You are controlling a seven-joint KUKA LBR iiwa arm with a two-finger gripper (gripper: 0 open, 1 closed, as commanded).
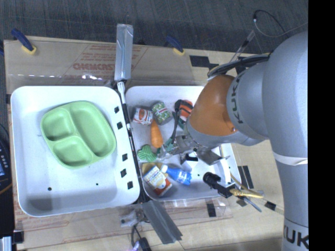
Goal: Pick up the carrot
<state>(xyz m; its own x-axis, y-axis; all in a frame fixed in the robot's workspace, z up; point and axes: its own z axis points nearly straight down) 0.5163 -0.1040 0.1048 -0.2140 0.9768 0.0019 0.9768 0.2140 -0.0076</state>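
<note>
Gripper (174,146) low over right bin (157,94), carrot (156,135) close by

In from the right, under the grey arm (272,88) and its orange band (212,106); hanging low over the middle of the right bin. Open or shut: cannot tell, with the arm covering most of it. No telling either whether anything is held.

Just left of the gripper, carrot: orange, lying on the bin floor, long axis running up and down the view, seemingly apart from the gripper. Below the carrot, near its lower end, a green leafy toy (147,152), right beside the gripper. Above the carrot, a red-and-white can (142,116) on its side, and next to that a green-labelled can (162,113). To the right of those, partly under the orange band, an orange-and-black thing (183,107), too hidden to name. Near the front wall of the bin, a blue bottle (179,176) with a white cap (164,168), lying down, and just beside its left end a small food packet (155,179) with orange print.

Further left, across the divider (127,140), the left bin (31,192), holding a pale green divided plate (78,134) with three compartments. Beyond the bins, brown cardboard (78,61) on the bench (220,229), a strip of grey tape (124,48) over the seam between the bins, and blue clamps (24,41) at the back edge.
</note>
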